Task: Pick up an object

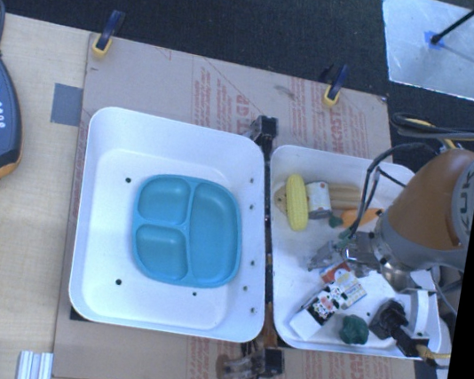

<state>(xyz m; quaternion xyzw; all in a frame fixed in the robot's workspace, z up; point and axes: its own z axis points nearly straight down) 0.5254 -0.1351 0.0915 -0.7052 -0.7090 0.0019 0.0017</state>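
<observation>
Down in the right bin (306, 164), gripper (334, 256) beside the yellow corn (296, 202); finger state impossible to tell; needed centring over one item.

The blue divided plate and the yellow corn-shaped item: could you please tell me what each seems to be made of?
The blue three-compartment plate looks like moulded plastic: uniform colour, matte sheen, rounded edges. The yellow corn-shaped item seems plastic or rubber, probably a toy; its finish is too small to judge.

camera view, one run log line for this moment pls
arm: over right bin | gripper: low among items | grasp: unconfirmed | blue tray: left bin
</observation>
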